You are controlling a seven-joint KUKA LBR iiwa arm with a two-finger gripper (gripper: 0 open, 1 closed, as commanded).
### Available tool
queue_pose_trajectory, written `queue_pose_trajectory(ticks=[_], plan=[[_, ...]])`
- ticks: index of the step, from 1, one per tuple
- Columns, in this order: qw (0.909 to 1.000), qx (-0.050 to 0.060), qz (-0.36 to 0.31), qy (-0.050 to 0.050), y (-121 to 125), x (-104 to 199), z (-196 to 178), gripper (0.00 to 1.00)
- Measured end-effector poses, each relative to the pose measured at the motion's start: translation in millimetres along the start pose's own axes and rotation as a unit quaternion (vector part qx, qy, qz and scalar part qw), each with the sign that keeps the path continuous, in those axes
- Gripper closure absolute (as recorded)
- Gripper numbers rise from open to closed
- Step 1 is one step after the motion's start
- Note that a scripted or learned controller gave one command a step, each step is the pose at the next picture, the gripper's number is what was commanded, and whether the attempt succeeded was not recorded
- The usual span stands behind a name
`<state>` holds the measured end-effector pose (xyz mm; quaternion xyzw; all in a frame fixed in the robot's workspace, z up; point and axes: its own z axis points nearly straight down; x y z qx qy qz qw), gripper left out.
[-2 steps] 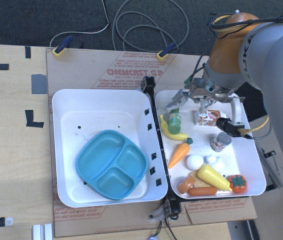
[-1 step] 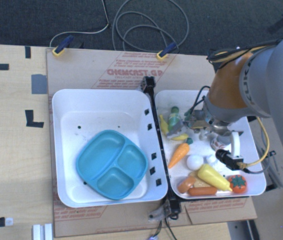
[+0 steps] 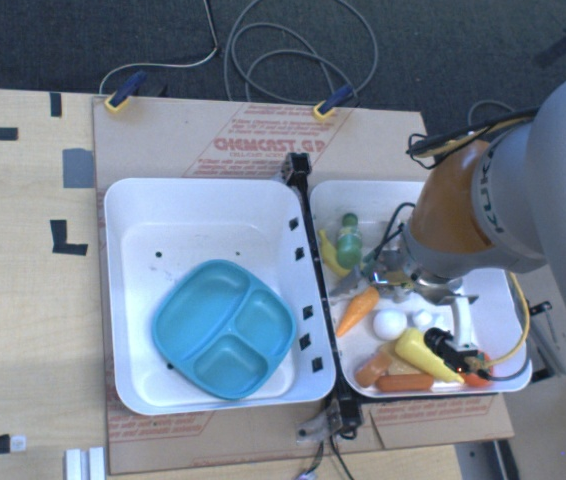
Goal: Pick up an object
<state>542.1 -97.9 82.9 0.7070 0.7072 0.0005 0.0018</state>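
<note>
The right bin (image 3: 399,192) holds several toy foods: a green bottle (image 3: 349,238), a yellow piece (image 3: 329,254) beside it, an orange carrot (image 3: 357,310), a white egg (image 3: 390,322), a yellow corn-like piece (image 3: 423,348) and a brown sausage (image 3: 404,382) at the front. My gripper (image 3: 433,304) hangs low over the middle of this bin, just right of the carrot and above the egg. The wrist and the orange band (image 3: 450,208) hide what lies directly under it.
The left bin (image 3: 123,268) holds a blue divided plate (image 3: 225,328). A black divider (image 3: 311,268) runs between the two bins. Cables (image 3: 303,43) loop on the dark floor behind the cardboard base. The grey arm (image 3: 553,178) covers the right bin's far right side.
</note>
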Motion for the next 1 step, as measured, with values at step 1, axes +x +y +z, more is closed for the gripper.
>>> queue_pose_trajectory(ticks=[1], plan=[[1.0, -0.001, 0.0, -0.001, 2.0, -1.0, -11.9, 1.0]])
